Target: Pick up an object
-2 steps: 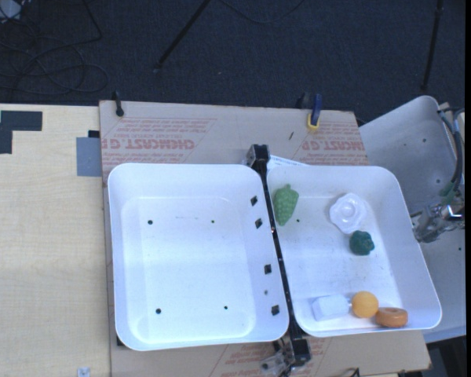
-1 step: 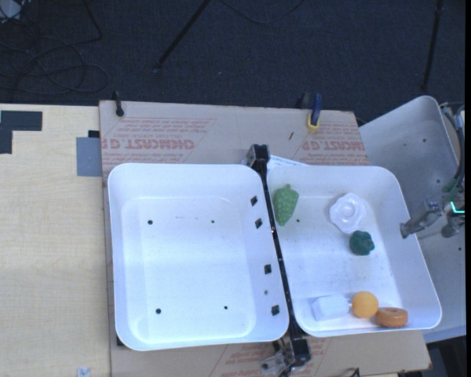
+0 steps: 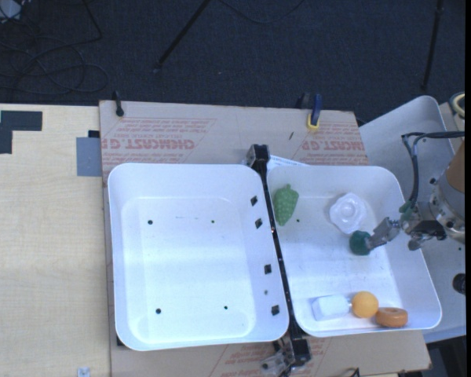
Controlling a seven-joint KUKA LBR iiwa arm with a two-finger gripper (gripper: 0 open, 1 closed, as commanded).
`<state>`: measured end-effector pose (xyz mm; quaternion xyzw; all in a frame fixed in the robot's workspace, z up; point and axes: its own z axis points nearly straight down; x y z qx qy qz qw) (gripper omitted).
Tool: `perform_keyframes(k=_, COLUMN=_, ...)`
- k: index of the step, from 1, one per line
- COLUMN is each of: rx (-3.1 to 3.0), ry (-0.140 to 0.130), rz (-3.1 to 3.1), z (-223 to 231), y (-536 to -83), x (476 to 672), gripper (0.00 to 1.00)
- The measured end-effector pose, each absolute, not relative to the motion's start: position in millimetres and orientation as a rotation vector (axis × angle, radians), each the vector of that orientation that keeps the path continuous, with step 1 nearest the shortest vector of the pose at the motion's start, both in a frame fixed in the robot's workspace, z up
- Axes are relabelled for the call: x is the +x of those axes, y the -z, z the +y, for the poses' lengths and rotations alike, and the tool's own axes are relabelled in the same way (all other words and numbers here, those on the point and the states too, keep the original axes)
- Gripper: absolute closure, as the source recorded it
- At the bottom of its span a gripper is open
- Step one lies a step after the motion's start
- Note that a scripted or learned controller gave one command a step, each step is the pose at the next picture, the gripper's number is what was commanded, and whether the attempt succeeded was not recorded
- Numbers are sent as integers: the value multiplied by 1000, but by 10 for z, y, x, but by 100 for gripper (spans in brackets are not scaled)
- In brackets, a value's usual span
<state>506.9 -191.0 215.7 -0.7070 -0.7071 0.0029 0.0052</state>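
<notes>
Now: tool apparently pinching teal object | mid right bin, off walls.

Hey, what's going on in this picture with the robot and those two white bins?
A robot arm reaches in from the right over the right bin. Its tool sits right by a dark green object, though a grip isn't clear. Also in that bin are a light green item, a clear plastic piece, a white block, an orange ball and an orange ring.

The arm enters from three o'clock, its wrist low and stretched toward nine o'clock. The pincer sits at its tip; its finger state is too small to read.
</notes>
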Motion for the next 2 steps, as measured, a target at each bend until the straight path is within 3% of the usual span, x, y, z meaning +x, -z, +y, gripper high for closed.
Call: perform_keyframes(k=2, rx=-2223, ry=-2, rz=-2216, z=-1923, y=-2229, x=5071, gripper=0)
